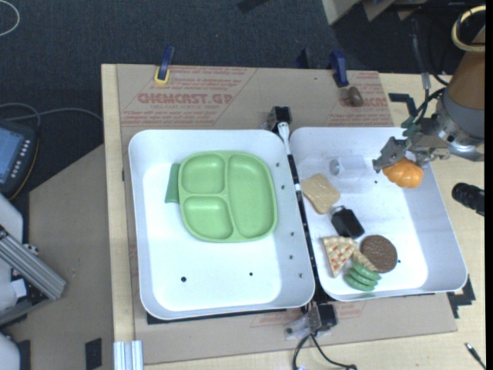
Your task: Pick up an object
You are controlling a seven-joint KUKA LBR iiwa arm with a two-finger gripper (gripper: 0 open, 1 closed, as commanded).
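The claw (400, 157) (over the right bin (439, 230)) touches an orange fruit (404, 174); grip unclear.

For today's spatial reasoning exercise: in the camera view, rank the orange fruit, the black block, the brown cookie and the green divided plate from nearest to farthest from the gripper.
From the gripper:
1. Orange fruit, right beside it.
2. Black block, mid right bin.
3. Brown cookie, near the right bin's front.
4. Green divided plate, left bin.

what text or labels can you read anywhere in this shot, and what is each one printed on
"CHEMCAST GP" in red letters, partly faded, on the brown protective sheet behind the left bin.
The same red print repeats faintly on the sheet behind the right bin, too blurred to read.
Smaller red lines above and below the brand name are too small to read.
No readable text on the green divided plate or the food items.
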